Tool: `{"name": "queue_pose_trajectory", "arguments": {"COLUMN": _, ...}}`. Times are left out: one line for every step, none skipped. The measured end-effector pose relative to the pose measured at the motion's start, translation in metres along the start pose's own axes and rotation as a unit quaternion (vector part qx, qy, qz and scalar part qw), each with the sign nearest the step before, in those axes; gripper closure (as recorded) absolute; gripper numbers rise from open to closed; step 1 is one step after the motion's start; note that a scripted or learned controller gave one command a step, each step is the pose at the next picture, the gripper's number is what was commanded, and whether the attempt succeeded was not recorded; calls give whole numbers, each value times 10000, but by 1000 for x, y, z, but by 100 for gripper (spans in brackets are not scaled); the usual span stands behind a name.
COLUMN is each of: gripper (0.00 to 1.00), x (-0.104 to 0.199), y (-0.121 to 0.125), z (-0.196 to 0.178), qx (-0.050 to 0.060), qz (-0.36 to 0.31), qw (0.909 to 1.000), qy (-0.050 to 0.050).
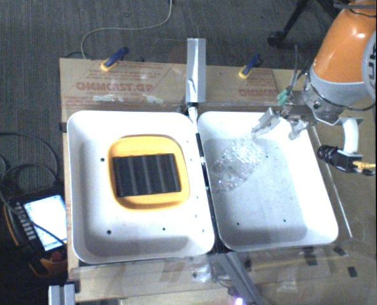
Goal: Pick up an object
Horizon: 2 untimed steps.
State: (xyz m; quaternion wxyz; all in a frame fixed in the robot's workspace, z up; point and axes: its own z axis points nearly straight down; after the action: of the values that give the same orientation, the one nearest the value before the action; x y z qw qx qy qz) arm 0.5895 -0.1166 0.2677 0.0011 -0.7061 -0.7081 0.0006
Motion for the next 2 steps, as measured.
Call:
{"name": "queue_pose_trajectory", "arguments": {"gripper": 0, "x": 77, "y": -21, "z": 46, "qx": 8, "qz": 589, "qw": 9983, "qy": 0}}
{"name": "queue_pose_trajectory", "arguments": {"gripper": 0, "x": 19, "y": 18, "z": 83, "qx": -1, "qz": -77, "qw": 10000, "qy": -13}}
